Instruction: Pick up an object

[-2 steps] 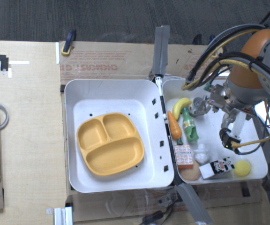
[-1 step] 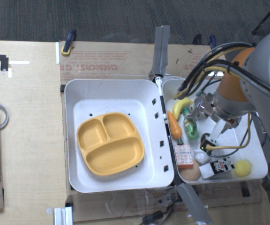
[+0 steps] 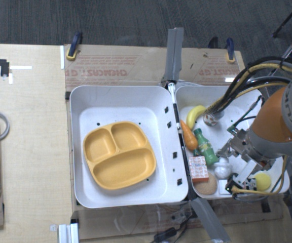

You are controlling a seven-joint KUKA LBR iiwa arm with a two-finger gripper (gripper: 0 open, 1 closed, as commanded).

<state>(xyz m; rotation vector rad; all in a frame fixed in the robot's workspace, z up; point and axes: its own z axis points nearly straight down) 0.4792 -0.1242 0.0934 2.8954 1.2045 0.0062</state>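
A grey arm with an orange band (image 3: 275,116) reaches in from the right over two shallow white bins on a pale wooden table (image 3: 24,115). Its jaws (image 3: 233,162) hang low over the right bin (image 3: 247,97), just beside a white rounded object (image 3: 222,170); whether they are apart or together cannot be told from this angle, and nothing is visibly held between them.

The objects to be picked lie crowded along the right bin's left side: a yellow banana (image 3: 194,114) at the far end, an orange carrot (image 3: 188,134) touching a green bottle (image 3: 205,146), a small red-and-white box (image 3: 197,168) and a brown round piece (image 3: 206,185) nearest the camera. A yellow ball (image 3: 263,181) sits near the bin's near right corner, under the wrist.

The left bin (image 3: 80,135) carries a yellow divided plate (image 3: 118,155), tilted slightly, resting near its centre. Black and yellow cables (image 3: 247,80) trail from the arm across the right bin.
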